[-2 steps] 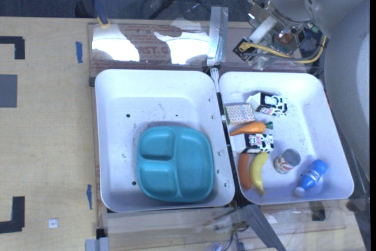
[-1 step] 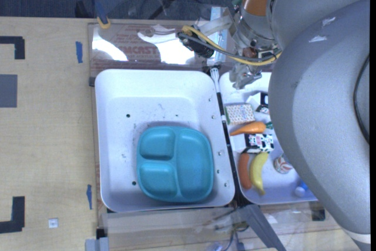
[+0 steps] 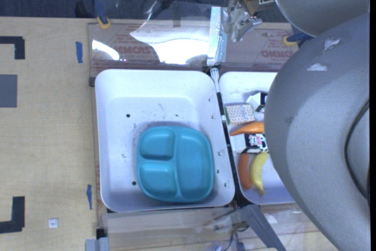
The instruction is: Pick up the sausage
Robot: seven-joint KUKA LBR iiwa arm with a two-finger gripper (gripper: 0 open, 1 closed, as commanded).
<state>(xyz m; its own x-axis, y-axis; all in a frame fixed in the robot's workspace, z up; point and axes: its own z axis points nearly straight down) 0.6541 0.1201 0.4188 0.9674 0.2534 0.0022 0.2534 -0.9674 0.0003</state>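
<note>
While the arm [image 3: 329, 97] looms over the right bin [image 3: 235, 88] and hides most of it, the gripper [image 3: 238, 23] hangs above the far rim, near the divider between the bins; whether it is released or clenched cannot be told, and nothing shows in it. The sausage [image 3: 244, 171] (a reddish-orange cylinder) lies near the right bin's front, touching a banana [image 3: 258, 172] on its right. Behind them sit a carrot [image 3: 249, 128] and a small box [image 3: 238, 112]. A teal tray [image 3: 175, 164] rests in the left bin [image 3: 111, 126].
</note>
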